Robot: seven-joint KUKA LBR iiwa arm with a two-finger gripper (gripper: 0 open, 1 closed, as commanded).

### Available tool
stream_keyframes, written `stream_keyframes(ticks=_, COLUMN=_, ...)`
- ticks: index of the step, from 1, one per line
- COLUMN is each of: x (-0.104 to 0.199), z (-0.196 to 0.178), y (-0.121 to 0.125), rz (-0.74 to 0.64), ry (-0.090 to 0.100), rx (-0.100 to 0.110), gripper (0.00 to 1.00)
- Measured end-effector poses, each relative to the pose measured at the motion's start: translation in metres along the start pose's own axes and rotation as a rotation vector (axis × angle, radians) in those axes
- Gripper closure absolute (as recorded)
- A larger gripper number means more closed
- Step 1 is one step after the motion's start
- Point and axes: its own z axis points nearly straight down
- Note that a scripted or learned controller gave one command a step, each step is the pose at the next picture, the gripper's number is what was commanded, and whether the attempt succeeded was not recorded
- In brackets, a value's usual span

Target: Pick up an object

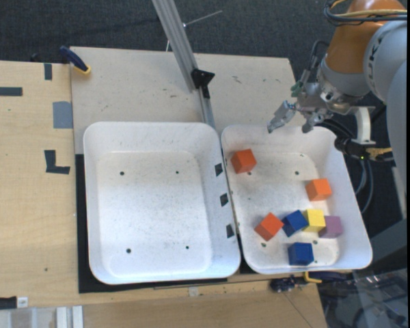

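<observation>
My gripper (292, 120) hangs above the far rim of the right bin (348, 176), open, with nothing between its fingers. One finger (280, 119) points left and the other finger (306, 121) is to its right. Below and left of it an orange cube (244, 160) lies alone near the bin's far left corner. Another orange cube (318, 189) sits by the right wall. Near the front lie a third orange cube (268, 226), a blue cube (295, 221), a yellow cube (316, 219), a purple cube (331, 227) and a second blue cube (301, 253).
The left bin (150, 203) stands beside the right one, their rims touching at the middle. A slanted grey metal post (181, 39) with a black clamp (202, 79) rises behind the bins. A blue and yellow item (75, 59) lies at the bench's far left.
</observation>
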Motion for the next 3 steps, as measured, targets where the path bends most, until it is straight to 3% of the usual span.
stream_keyframes(ticks=2, x=0.008, z=0.109, y=0.006, rz=0.0, ry=-0.001, rx=0.0, gripper=0.0)
stream_keyframes(ticks=3, x=0.009, z=0.098, y=0.006, rz=-0.001, ry=-0.001, rx=-0.002, gripper=1.0)
